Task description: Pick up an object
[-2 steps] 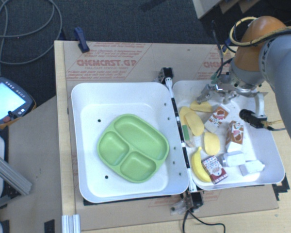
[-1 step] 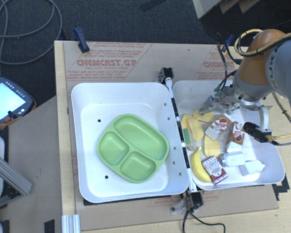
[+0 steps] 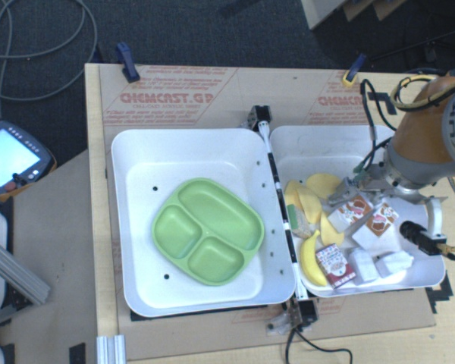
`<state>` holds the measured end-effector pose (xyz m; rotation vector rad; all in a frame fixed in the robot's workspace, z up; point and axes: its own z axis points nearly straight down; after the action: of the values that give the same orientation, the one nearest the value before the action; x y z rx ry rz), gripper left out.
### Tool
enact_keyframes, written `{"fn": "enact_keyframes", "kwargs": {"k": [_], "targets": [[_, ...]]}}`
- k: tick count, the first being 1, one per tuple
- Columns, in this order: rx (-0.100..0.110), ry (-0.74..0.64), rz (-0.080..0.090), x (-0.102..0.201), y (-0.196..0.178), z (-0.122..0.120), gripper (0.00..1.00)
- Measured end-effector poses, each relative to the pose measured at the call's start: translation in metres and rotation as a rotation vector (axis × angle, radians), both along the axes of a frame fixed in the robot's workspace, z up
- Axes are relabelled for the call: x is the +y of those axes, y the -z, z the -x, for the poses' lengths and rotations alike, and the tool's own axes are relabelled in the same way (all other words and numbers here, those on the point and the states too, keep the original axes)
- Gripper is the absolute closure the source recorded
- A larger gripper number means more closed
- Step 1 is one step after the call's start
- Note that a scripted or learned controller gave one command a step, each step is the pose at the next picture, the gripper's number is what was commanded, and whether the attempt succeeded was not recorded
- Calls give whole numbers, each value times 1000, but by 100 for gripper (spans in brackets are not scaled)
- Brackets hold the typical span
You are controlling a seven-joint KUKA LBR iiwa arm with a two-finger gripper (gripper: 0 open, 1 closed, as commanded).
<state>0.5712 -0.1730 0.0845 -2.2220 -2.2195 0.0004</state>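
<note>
The right bin (image 3: 326,139) holds a heap of small things. A yellow banana (image 3: 311,258) lies by its left wall, and more yellow pieces (image 3: 323,185) sit further back. Red-and-white cartons (image 3: 381,220) lie in the middle, with another carton (image 3: 333,265) near the front beside white blocks (image 3: 381,265). My gripper (image 3: 358,192) reaches down from the right into this heap, right over a red-and-white carton (image 3: 352,212). The wrist hides how it meets the pile. In the left bin (image 3: 136,165) lies a green divided plate (image 3: 207,231).
A black clip rail (image 3: 277,196) runs between the two bins. Cables (image 3: 375,108) loop off the arm above the right bin's far corner. Blue clamps (image 3: 127,61) hold the cardboard base at the back. A tablet (image 3: 11,159) sits off the bench at the left.
</note>
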Motion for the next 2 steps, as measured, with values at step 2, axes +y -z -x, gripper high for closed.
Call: {"fn": "enact_keyframes", "kwargs": {"k": [2], "targets": [[-3,-3,0,45,-4,-41,0]]}}
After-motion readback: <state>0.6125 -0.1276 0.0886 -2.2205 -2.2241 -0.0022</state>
